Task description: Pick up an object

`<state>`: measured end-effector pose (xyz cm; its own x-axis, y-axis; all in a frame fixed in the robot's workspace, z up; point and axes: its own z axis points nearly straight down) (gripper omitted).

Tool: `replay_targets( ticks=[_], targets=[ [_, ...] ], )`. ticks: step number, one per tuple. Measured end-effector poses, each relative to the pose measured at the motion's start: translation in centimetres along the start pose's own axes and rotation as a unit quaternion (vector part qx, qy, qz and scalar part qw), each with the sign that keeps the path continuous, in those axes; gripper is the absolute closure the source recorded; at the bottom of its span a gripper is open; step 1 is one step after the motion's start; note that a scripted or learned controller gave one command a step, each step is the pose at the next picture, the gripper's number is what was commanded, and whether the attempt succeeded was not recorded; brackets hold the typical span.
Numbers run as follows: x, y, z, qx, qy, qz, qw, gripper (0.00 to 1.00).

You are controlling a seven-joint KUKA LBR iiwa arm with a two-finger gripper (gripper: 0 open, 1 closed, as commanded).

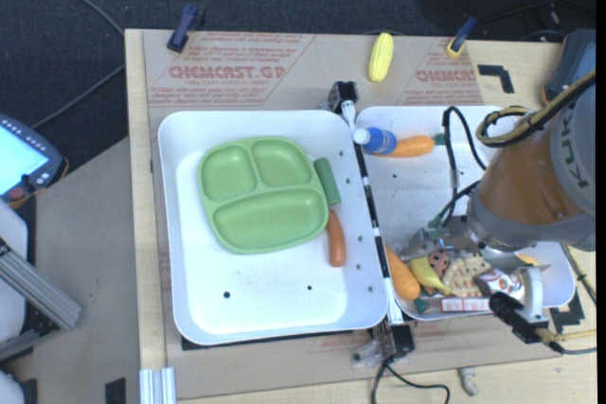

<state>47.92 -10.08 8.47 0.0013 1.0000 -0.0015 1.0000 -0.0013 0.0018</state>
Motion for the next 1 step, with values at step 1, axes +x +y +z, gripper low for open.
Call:
replay_targets(
  ticks=[1],
  targets=[
    [0.12, 0.22, -1.05, -0.003, 0.000, 0.000, 1.0000, 1.00]
  ],
)
